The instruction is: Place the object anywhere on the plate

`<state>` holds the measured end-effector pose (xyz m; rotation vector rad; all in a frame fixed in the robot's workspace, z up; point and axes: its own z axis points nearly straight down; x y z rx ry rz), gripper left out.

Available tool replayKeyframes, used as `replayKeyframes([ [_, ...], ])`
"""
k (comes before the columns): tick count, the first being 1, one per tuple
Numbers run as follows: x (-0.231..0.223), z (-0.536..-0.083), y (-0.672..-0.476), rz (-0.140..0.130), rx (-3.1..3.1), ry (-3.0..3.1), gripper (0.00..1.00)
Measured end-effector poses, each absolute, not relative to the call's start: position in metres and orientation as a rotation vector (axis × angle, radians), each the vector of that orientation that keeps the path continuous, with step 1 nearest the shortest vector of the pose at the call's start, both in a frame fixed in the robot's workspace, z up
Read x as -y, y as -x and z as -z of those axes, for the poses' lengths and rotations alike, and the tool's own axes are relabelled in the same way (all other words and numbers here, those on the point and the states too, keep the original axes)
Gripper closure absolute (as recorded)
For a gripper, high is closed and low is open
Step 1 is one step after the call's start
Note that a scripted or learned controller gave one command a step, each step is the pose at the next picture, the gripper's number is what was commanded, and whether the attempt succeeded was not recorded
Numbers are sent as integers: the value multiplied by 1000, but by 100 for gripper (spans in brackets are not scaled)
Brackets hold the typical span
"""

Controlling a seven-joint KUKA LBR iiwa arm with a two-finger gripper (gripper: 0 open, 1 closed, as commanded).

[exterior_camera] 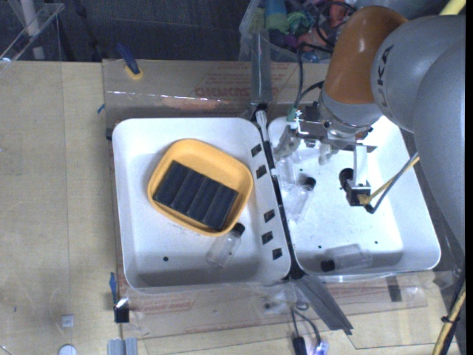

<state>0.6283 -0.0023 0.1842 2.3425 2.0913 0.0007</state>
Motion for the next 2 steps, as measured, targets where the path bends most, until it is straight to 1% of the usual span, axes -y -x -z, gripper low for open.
replayKeyframes([
  [1,3,-194,-629,-3,-2090,-2340,100],
  [2,-11,-184,-661,-1,-2188,-2251,100],
])
